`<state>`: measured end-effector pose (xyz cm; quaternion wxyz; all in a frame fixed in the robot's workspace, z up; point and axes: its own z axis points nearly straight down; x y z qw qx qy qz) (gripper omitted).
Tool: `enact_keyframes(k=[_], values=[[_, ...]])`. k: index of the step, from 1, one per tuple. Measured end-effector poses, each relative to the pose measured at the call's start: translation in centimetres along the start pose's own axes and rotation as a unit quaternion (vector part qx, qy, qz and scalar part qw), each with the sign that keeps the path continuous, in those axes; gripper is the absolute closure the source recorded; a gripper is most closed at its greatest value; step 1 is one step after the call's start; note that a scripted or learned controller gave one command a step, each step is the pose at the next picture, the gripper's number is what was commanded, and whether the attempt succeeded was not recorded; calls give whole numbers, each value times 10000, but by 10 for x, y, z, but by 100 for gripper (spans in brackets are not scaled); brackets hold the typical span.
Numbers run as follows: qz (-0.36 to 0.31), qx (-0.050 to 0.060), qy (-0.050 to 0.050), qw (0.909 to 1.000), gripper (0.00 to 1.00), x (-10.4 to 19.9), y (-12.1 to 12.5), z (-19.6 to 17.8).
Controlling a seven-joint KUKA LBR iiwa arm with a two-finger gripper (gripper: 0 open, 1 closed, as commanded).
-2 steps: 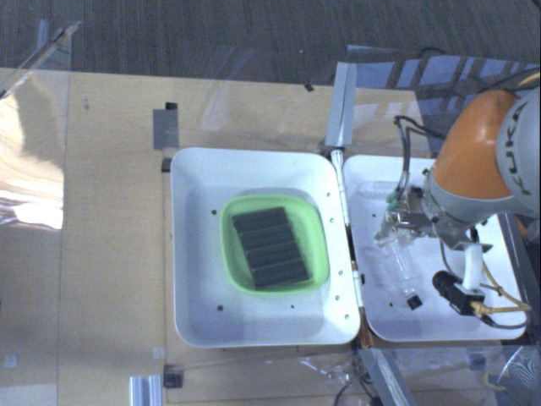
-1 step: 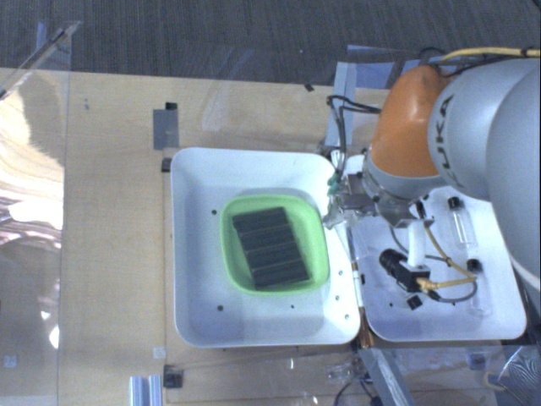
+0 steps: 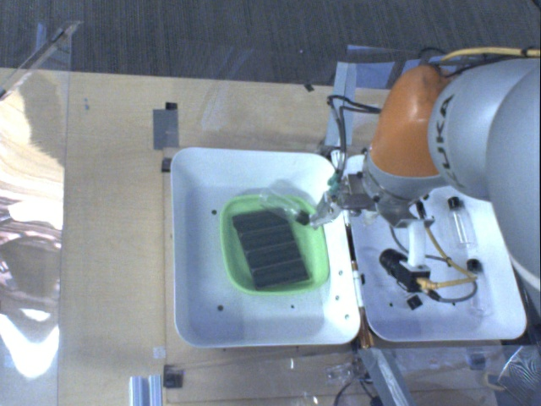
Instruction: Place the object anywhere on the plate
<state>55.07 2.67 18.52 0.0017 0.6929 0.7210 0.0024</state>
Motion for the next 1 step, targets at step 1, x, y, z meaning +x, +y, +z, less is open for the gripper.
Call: enact_keyframes(k=[1], values=[[-91, -7, -8, 10000, 0, -55, 22, 0]])
